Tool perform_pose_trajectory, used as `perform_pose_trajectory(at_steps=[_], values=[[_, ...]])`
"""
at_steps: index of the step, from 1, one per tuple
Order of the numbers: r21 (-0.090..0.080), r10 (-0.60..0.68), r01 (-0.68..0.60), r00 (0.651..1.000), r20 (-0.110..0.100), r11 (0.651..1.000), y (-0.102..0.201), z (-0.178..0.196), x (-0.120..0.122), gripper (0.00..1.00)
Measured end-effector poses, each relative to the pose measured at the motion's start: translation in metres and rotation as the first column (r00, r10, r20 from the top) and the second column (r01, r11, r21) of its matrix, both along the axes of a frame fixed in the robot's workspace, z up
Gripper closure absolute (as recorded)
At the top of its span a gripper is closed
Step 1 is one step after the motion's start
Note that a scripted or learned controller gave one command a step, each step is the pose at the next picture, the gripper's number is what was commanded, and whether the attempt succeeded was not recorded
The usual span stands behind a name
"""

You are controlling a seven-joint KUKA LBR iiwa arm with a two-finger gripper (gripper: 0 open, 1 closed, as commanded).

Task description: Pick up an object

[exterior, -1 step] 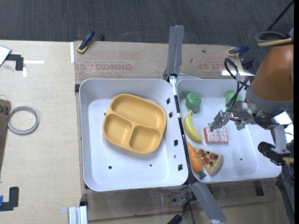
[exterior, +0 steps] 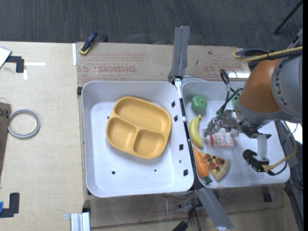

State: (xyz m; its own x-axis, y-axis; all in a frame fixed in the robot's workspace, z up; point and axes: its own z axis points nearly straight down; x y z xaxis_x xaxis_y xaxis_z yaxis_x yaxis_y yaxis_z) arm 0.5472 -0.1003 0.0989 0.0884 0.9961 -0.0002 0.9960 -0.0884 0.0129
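right bin (exterior: 281,174): gripper (exterior: 215,127) low over red-and-white packet (exterior: 223,139), beside banana (exterior: 195,131), seemingly placed to grasp; jaws' spread: cannot tell; left bin (exterior: 96,167): yellow divided plate (exterior: 138,127).

the arm (exterior: 284,88) was a thick grey cylinder with a broad, glossy orange band (exterior: 260,88) above the wrist. a yellow cable and thin black cables ran along it. its gripper (exterior: 214,127) was a small assembly of bare silver metal and dark fittings.
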Motion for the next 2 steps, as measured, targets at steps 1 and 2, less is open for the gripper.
perform_pose_trajectory(at_steps=[1,2], values=[[-0.001,-0.004,0.004,1.0,0.004,1.0,-0.001,0.01,0.001,1.0],[-0.008,0.213,-0.213,0.977,0.011,0.977,-0.019,0.003,-0.039,1.0]])
